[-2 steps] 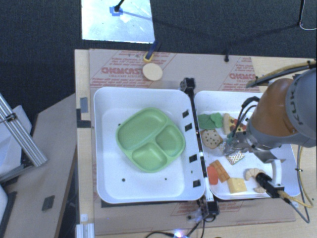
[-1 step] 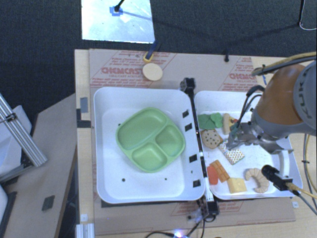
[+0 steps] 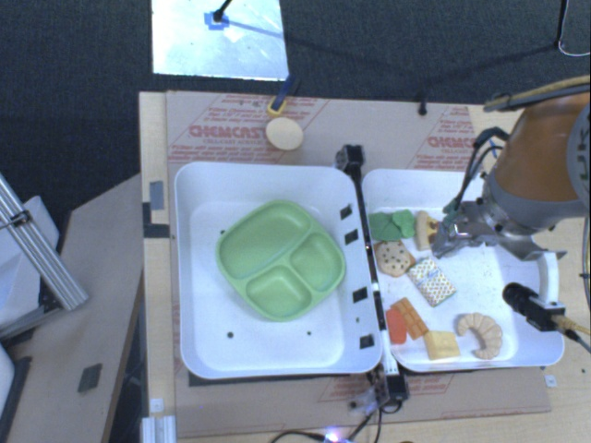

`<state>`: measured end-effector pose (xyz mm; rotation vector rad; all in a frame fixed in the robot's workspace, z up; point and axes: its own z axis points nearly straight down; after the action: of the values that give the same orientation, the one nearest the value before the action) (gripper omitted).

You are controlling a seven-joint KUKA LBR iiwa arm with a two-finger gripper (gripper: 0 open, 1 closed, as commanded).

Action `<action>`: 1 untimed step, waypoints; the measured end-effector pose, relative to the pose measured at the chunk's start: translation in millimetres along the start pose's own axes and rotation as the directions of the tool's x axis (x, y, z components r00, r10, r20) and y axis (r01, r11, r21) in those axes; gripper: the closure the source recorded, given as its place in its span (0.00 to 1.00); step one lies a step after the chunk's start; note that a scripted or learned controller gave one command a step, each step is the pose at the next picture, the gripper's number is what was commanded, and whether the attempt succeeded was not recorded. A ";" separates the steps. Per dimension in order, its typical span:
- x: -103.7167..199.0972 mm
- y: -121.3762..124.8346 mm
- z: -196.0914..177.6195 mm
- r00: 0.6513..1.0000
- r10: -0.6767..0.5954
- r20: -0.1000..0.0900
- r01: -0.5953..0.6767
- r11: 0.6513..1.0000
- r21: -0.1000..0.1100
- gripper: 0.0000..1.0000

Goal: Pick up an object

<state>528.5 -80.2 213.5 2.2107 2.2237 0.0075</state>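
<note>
From above, the gripper hangs low in the right bin, just beside the yellow piece near the green leaf; whether it is spread or closed I cannot tell, since the wrist hides it. Below lie a cookie, a patterned block, an orange piece, a cheese cube and a croissant. These look like light, stiff plastic toys, perhaps slippery; the block's long flat sides offer the surest hold. The left bin holds a green tray.
</note>
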 end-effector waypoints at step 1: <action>0.2 1.1 -11.3 1.000 0.001 -0.001 -0.001 1.000 0.004 1.00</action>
<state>529.5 -80.0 224.8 2.2142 2.2252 0.0032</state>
